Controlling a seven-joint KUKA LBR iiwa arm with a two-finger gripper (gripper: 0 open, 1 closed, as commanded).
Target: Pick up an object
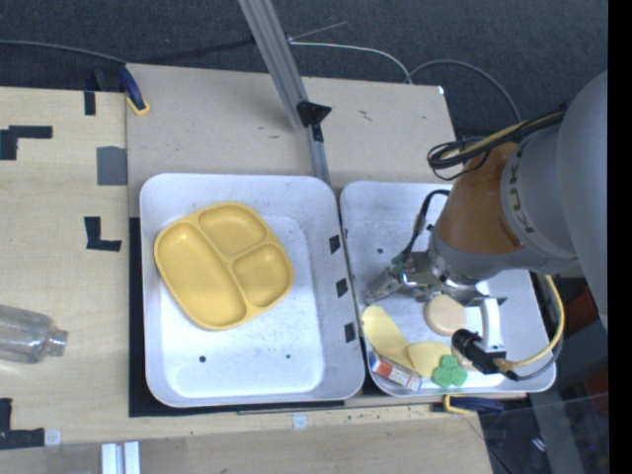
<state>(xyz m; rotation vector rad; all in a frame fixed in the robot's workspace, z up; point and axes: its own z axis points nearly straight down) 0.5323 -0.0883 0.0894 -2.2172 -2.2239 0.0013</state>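
My gripper (387, 280) hangs low in the right bin (375, 215), near its left-middle part, with the fingers spread and nothing between them. Just below it lies a yellow banana-shaped piece (383, 332). A round beige disc (444, 315) rests to the right of the gripper, partly under the wrist. Along the bin's front edge sit a green toy (451, 371), a second yellow piece (425, 355) and a small red and white box (395, 372). The grey arm with its orange band (479, 210) covers the bin's right side.
The left bin (168, 363) holds a yellow divided plate (224, 263). A metal pole (276, 52) slants across the back of the bench. A clear plastic bottle (25, 334) lies at the far left. Cables run behind the right bin.
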